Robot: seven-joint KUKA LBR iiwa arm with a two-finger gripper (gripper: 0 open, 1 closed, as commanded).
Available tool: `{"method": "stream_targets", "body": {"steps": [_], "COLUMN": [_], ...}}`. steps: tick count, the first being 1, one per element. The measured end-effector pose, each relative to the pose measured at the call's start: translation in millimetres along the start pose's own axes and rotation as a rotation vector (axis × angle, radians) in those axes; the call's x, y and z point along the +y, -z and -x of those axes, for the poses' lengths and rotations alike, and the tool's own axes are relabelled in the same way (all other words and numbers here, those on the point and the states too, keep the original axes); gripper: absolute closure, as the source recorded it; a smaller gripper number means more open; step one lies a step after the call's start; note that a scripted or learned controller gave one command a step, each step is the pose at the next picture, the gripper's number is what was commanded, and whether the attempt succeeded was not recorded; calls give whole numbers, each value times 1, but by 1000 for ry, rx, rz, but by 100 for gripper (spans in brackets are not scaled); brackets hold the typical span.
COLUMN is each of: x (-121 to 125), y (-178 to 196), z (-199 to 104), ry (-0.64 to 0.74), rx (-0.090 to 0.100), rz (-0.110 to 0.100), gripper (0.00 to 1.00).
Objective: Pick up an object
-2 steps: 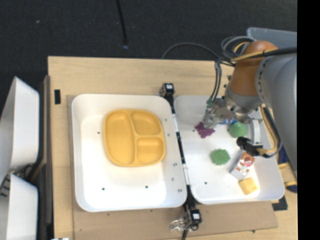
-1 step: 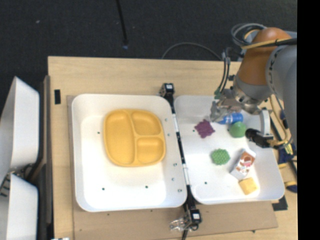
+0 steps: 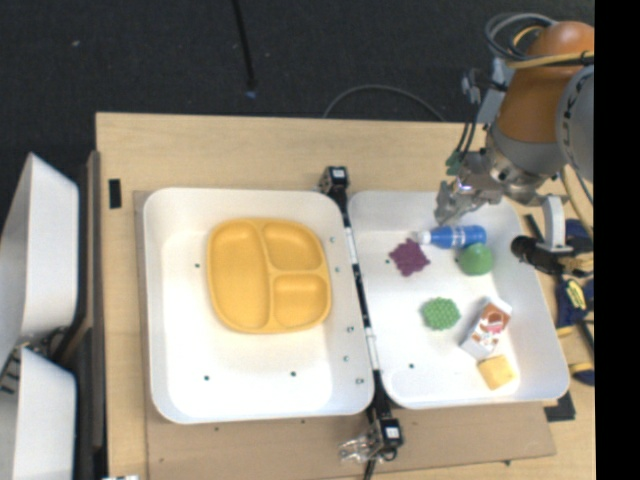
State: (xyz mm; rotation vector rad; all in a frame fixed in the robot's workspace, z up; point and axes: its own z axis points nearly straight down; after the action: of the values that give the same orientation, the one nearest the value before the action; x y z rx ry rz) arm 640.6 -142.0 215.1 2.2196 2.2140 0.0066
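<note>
In the left bin lies a yellow divided plate, apart from the pickable items, which all sit in the right bin: carton, blue bottle, purple piece, green ball, knobbly green ball, yellow block. The gripper hangs over the far side, just beyond the bottle, probably lining up on it; its grasp cannot be judged.

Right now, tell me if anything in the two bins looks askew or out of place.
Nothing stands out. The yellow plate lies flat in the left bin; the blue bottle and small carton lie on their sides in the right bin, nothing spilled.
</note>
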Motion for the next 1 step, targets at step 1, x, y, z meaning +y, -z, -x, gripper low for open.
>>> {"method": "stream_targets", "body": {"steps": [1], "x": [-17], "y": [-4], "z": [-43], "ry": [8], "rx": [1], "rz": [-8], "gripper": [100]}}
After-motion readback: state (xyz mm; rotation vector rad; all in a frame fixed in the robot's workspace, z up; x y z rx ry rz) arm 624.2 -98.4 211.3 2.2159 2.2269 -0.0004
